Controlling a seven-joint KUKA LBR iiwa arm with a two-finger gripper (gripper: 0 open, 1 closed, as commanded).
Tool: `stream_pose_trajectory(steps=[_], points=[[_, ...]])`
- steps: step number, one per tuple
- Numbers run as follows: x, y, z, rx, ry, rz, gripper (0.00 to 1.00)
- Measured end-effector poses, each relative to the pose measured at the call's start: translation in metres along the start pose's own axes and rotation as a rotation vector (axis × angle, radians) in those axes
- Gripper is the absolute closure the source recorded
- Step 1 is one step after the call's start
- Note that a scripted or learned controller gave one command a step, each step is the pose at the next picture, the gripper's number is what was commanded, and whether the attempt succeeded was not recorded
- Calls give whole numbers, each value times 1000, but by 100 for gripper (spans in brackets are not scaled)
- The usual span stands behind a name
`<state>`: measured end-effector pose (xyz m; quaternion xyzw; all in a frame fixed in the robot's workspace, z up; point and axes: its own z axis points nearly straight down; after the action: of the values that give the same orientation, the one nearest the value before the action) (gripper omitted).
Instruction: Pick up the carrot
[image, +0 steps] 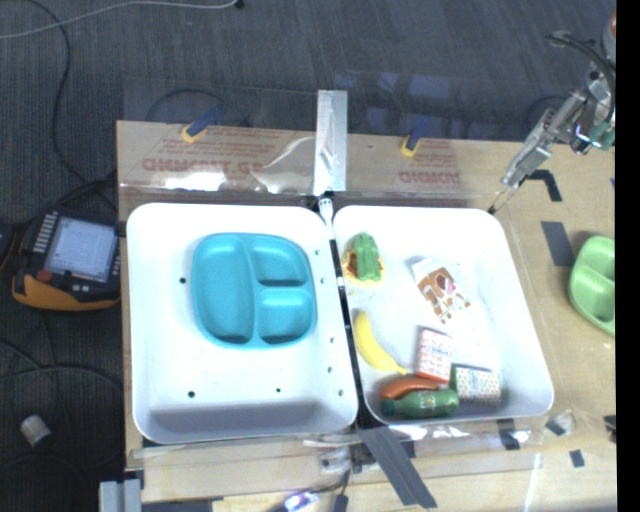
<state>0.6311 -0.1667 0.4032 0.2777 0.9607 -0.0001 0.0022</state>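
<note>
The carrot (404, 384) is found way down-left of the gripper (512, 176) (grip state can't be told), lying roughly left-right, pressed against the cucumber (420, 404).

What you see of your arm sits at the upper right corner: a slim gripper (527, 160) built of pale grey metal, tapering to a thin point. Above it sits a blockier wrist section in silver-grey with a small patch of teal-green on its side (too blurred to tell what it is). A couple of thin dark cables loop over the top of that wrist section near the frame's edge.
</note>
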Motion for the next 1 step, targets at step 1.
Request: stream_pose_trajectory(steps=[1], points=[[30, 52, 51, -1, 4, 114, 100]])
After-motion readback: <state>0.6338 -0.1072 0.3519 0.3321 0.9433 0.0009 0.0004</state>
